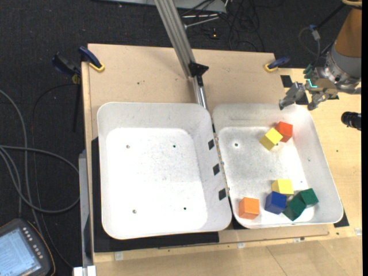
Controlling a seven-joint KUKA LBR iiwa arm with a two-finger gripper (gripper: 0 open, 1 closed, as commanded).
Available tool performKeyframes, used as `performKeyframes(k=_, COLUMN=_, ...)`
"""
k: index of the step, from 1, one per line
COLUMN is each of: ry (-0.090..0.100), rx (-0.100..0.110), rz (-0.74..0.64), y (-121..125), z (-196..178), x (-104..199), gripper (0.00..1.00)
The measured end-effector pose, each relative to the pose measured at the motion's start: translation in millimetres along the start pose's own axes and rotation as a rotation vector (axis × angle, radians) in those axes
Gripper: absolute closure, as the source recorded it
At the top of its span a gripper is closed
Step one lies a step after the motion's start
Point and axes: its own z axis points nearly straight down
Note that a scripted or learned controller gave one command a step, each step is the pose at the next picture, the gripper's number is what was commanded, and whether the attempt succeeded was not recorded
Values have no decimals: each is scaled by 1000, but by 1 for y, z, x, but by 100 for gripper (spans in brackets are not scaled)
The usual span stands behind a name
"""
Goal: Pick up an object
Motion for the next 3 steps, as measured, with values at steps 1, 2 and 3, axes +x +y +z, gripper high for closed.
performKeyframes(k=1, ry=1, rx=4, rz=0, y=6, z=62, x=0, gripper=0)
performKeyframes(k=2, ry=-5, rx=-15, rz=2, y=4, z=102, x=-1, gripper=0)
performKeyframes(k=3, ry=-7, rx=-19, rz=2, y=6, z=107, x=-2, gripper=0)
